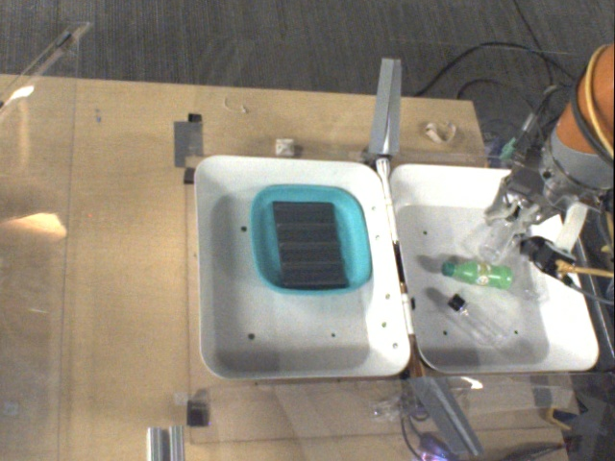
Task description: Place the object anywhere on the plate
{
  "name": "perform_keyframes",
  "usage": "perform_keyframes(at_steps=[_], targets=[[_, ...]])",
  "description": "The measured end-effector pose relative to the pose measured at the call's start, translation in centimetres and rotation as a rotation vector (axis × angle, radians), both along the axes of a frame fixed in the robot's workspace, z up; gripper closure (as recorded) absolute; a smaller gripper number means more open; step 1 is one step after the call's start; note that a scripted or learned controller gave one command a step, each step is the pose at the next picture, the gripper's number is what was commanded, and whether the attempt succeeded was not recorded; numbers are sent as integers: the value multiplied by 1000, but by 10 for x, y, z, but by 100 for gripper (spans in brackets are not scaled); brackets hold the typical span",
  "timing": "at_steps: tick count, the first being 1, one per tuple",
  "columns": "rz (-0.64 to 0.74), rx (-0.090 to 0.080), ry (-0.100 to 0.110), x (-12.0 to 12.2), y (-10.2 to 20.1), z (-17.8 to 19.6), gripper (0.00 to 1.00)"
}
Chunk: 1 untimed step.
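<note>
Two bins sit before me; my gripper [507, 221] hovers in the right bin [567, 349], above the green bottle [478, 273], and its opening I cannot tell. Next I must grasp it, then carry it to the teal plate [357, 230].

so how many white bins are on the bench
2. The left bin holds the teal plate. The right bin sits against it and holds a green object, with the gripper above its far side. None looks hidden.
</note>
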<state>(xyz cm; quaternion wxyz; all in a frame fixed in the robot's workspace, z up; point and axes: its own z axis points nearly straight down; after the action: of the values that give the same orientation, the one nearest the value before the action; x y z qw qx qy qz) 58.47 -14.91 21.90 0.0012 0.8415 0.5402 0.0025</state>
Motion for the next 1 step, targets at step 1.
perform_keyframes(at_steps=[1], targets=[[83, -1, 2, -39, 51, -36, 100]])
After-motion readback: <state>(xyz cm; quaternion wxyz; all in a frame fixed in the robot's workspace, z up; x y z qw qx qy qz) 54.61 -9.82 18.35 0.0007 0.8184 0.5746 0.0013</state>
